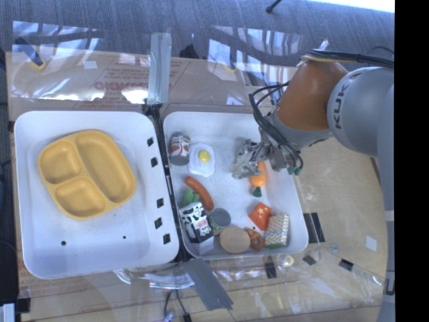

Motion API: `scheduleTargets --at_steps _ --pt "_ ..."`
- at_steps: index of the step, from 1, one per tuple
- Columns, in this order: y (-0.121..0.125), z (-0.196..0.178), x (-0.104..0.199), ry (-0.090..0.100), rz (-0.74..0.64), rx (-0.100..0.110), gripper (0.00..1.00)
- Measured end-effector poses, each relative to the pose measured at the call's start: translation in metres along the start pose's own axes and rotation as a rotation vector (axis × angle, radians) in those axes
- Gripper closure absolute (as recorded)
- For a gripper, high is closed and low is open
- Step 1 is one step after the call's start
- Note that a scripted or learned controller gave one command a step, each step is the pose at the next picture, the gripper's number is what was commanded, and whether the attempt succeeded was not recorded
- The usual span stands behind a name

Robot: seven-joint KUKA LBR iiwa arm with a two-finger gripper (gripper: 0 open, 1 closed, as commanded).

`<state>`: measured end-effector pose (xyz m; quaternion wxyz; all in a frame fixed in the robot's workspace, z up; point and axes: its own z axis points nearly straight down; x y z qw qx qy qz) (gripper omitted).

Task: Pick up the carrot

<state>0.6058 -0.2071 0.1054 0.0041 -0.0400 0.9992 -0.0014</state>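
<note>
Gripper (247, 161) down in the right bin (295, 193), carrot (258, 179) right at its tips.

From my remote seat I see the fingers low over the bin floor, but I cannot tell whether they are spread or clamped, and I cannot see the carrot between them. The carrot lies just beside the gripper toward the near edge, orange body touching or almost touching the fingertips, green end pointing away. Further left of the gripper: fried egg (202, 158), then a small can (179, 148). Below-left, a sausage (200, 191). Well below the gripper along the near wall: orange wedge (260, 215), waffle block (277, 230), pretzel (254, 239), tan bun (234, 239), milk carton (195, 221). Far left, yellow divided plate (86, 173) in the left bin (27, 247).
</note>
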Motion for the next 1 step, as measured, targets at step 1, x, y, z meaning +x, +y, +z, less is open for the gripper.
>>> scheduleTargets --at_steps 1 --pt "0.0041 -0.1176 0.0055 -0.001 0.271 0.001 1.0"
